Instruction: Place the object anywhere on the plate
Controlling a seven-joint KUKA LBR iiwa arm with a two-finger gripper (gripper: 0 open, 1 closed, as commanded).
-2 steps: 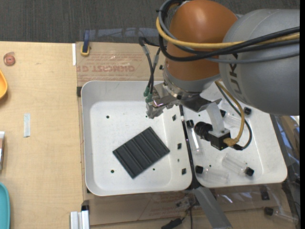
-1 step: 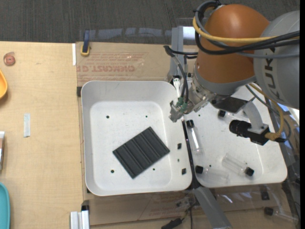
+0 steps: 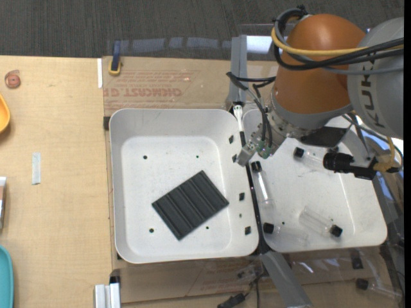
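At the frame's left the tabletop (image 3: 51, 140) lies bare-wooded; next, the left bin (image 3: 128, 130) holds the dark ribbed plate (image 3: 191, 204), lying tilted at lower centre. Right of the divide, clear tubes with black caps (image 3: 319, 223) lie in the right bin (image 3: 359, 210). My end effector (image 3: 255, 147) hangs over the bins' shared edge; I cannot tell its opening or whether it holds anything. I should travel low and release squarely over the plate.

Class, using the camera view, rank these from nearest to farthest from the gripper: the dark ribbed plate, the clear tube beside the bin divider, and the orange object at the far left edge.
1. clear tube, just below the gripper, right bin.
2. dark ribbed plate, left bin.
3. orange object, far left edge of bench.
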